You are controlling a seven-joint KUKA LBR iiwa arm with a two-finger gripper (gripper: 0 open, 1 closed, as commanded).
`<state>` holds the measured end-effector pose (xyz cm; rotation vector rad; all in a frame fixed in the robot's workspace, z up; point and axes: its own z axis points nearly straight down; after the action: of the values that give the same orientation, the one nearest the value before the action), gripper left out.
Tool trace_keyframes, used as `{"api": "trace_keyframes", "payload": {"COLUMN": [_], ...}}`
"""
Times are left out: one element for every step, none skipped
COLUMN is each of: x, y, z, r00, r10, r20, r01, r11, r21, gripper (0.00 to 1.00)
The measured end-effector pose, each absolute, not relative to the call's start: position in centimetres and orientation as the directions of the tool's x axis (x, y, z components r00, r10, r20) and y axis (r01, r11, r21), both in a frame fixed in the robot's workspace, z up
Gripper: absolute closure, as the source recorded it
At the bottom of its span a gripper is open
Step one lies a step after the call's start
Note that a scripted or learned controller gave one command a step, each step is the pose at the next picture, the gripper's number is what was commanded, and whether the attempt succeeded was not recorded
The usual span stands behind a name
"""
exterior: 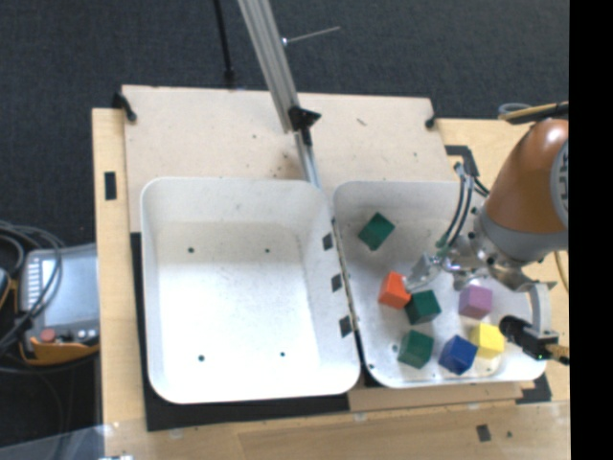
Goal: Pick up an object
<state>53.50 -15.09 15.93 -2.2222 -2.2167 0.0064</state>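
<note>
Several small blocks lie in the right bin (383,199). A green block (376,231) sits alone near the bin's upper middle. Lower down cluster an orange block (394,290), a dark green block (422,307), another green block (416,348), a blue block (458,354), a yellow block (488,339) and a pink block (475,302). My gripper (442,268) hangs over the bin's right part, just above and right of the orange and dark green blocks. Nothing shows between its fingers.
The left bin (239,286) lies beside the right one. A slanted metal rail (273,60) reaches down to the bins' shared upper corner. A control pendant (53,305) with cables sits off the bench's left edge.
</note>
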Motion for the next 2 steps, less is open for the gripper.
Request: {"api": "trace_keyframes", "payload": {"x": [54.7, 54.8], "y": [-15.5, -15.6], "z": [12.6, 13.7], "r00": [-0.002, 0.006], "r10": [1.000, 1.000], "r20": [-0.004, -0.004], "r01": [1.000, 1.000], "r11": [0.002, -0.006], "r21": [0.019, 0.024], "gripper": [0.00, 1.00]}}
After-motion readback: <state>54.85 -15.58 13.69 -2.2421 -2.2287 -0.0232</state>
